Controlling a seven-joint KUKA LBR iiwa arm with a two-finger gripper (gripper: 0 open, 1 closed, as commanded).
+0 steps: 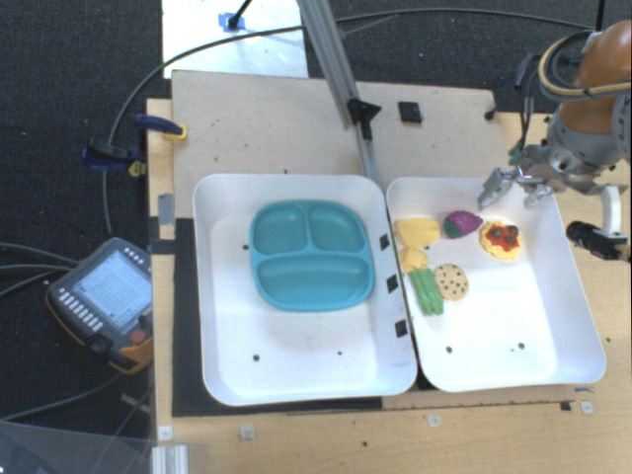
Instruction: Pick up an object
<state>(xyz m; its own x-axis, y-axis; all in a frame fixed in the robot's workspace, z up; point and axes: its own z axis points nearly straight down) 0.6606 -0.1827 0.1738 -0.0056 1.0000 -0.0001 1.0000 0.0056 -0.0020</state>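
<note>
Two white bins sit side by side on the bench. The left bin carries one teal divided plate with three compartments. The right bin carries six small toy foods, all gathered in its upper half: one yellow piece, one smaller yellow piece just below it, one green piece below that, one round cookie with dark chips touching the green piece's right side, one purple piece just right of the larger yellow piece, and one small pizza with red topping to the right of the purple piece.

One gripper hangs over the right bin's far edge, above and slightly right of the pizza. Its two fingers are spread apart, one finger pointing toward the purple piece and the other toward the bin's back right, with nothing between them. The pizza is the nearest food, lying just below the fingertips in this view; the purple piece lies just beside it, down and left of the gripper. The cookie and the green piece lie farther off, toward the bin's middle, and both yellow pieces rest against the bin's left wall.

One handheld control pad lies left of the left bin.
</note>
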